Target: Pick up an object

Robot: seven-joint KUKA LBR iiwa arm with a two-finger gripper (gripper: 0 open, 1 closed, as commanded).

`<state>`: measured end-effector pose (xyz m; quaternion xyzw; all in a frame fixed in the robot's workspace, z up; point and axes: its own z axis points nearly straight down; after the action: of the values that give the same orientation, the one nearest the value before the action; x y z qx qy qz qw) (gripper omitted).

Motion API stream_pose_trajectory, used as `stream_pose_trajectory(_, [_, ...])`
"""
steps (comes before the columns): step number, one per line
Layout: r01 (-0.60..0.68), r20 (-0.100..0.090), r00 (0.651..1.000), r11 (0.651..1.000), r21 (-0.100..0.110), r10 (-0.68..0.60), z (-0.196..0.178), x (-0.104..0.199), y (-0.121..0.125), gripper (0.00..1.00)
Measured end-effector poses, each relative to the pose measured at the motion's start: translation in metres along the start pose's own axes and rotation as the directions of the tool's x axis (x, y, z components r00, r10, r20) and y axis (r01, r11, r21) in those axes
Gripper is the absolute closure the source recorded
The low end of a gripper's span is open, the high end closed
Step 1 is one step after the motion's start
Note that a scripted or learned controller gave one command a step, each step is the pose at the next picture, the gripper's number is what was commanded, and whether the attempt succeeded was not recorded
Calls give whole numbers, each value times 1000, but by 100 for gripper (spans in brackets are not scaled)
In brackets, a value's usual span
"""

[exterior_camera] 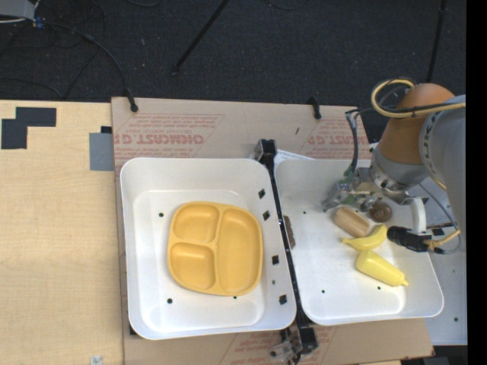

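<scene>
In the right bin (327, 295) lie a tan, roll-shaped object (351, 221), a yellow banana (367, 240) and a yellow, tapered object (380, 268), close together near the bin's right side. My gripper (351, 197) is low in this bin, just above the far end of the tan object. Whether it touches that object is unclear. A small dark brown round thing (378, 211) sits right beside the gripper. The grey arm with its orange band (415, 128) comes in from the right.
The left bin (144, 204) holds a yellow divided plate (215, 247). A black divider (278, 226) runs between the bins. A black part with cables (411, 239) hangs by the right bin's edge. Cardboard lies under both bins.
</scene>
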<state>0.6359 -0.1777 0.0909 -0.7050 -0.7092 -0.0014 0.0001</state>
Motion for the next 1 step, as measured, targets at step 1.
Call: stream_pose_trajectory(1, [1,1,1000,1000,7,-1,-8,-1,-2,100])
